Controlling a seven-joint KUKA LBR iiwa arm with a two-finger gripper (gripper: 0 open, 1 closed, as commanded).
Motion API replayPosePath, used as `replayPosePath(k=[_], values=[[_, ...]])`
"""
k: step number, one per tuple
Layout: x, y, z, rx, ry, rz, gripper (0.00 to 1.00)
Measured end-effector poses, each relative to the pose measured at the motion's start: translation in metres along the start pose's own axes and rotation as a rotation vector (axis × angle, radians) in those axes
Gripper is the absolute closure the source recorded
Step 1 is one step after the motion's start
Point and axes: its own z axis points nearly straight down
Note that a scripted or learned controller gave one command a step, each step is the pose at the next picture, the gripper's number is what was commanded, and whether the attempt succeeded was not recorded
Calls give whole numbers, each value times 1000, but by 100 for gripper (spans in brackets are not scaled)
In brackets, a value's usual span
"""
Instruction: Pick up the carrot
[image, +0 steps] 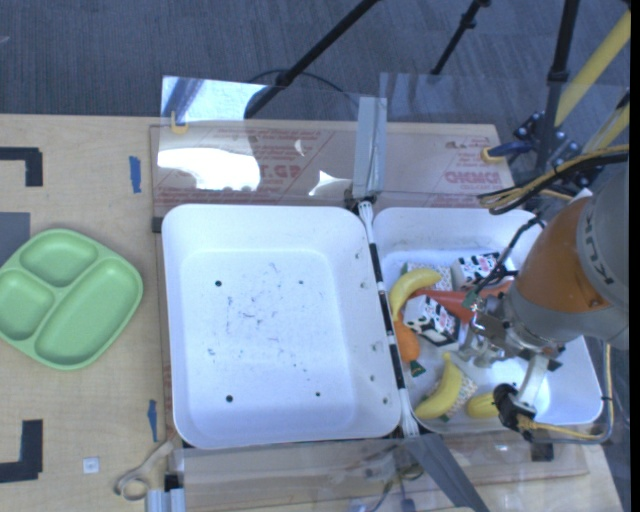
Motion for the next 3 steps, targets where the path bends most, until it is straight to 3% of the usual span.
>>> replayPosePath(k=[1, 2, 3], values=[[-38, 2, -49, 6, -2, 139, 100], [-59, 78, -100, 6, -3, 294, 100], [-10, 163, -92, 6, -3, 475, 100]])
